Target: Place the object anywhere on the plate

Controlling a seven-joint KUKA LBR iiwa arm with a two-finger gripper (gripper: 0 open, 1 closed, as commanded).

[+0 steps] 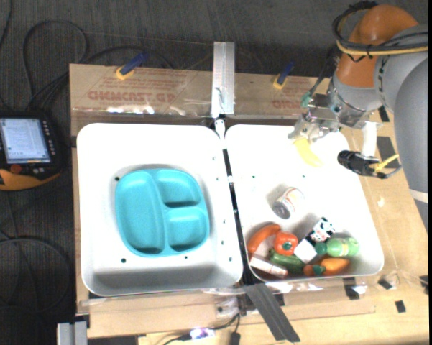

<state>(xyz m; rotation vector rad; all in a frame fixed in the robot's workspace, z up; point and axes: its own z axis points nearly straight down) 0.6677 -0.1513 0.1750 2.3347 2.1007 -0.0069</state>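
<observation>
In the camera view, a yellow banana-like piece [307, 152] is being held hanging between the nearly closed jaws of the gripper [310, 132] above the right bin [359, 192]. Carrying is being done; next, travel leftward to the blue divided plate [162, 210] is being called for.

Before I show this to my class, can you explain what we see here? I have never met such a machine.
One camera looks down at a slant on a bench. The grey and orange machine at right is a robot arm; its gripper has a yellow object hanging between its fingers, over the right bin. That bin has a small can and a heap of toy food. The left bin has a blue plate with compartments, where the object should go.
</observation>
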